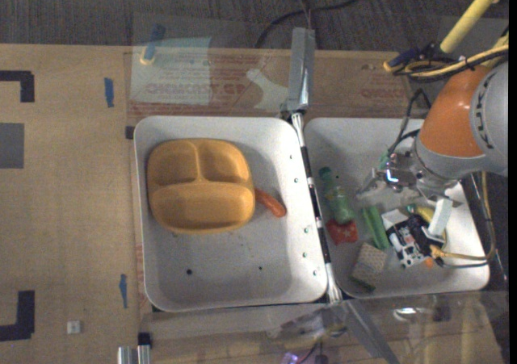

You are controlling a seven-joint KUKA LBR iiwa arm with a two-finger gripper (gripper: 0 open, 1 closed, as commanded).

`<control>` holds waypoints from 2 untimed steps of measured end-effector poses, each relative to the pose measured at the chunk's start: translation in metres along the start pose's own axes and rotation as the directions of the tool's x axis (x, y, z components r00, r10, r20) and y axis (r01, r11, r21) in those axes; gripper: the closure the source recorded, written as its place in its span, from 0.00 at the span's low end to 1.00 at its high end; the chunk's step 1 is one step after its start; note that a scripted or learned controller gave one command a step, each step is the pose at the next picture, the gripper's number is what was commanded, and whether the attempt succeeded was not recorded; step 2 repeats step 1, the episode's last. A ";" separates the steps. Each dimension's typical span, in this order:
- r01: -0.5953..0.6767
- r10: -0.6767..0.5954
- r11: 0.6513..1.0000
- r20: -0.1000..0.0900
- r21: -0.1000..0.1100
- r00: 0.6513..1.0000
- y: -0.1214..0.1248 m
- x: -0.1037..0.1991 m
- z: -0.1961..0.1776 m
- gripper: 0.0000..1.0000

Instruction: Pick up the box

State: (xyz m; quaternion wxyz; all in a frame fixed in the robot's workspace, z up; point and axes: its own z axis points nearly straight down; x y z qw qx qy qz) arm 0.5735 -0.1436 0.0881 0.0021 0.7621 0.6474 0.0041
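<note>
Tool (404, 193) hangs over the right bin (477, 274), lower right of frame; finger state cannot be told. Advise centring above the box (408, 241) before descending.

the two bins (216, 294) are showing plain white, the left one carrying a mustard-yellow tray (199, 183) with an orange carrot (271, 204) beside it. in the right bin (347, 140) a green bottle (335, 195), a red piece (342, 232), a green stick (376, 227), a tan speckled sponge (370, 264) and a box (406, 240) printed in white and black are lying. the arm (462, 130) is showing grey with an orange band, over a bench (65, 209) of brown cardboard marked with black shapes and blue tape.
</note>
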 end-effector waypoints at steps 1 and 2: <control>-0.141 0.141 0.990 0.001 -0.003 0.990 -0.060 -0.007 -0.001 0.00; -0.141 0.141 0.990 0.001 -0.003 0.990 -0.060 -0.007 -0.001 0.00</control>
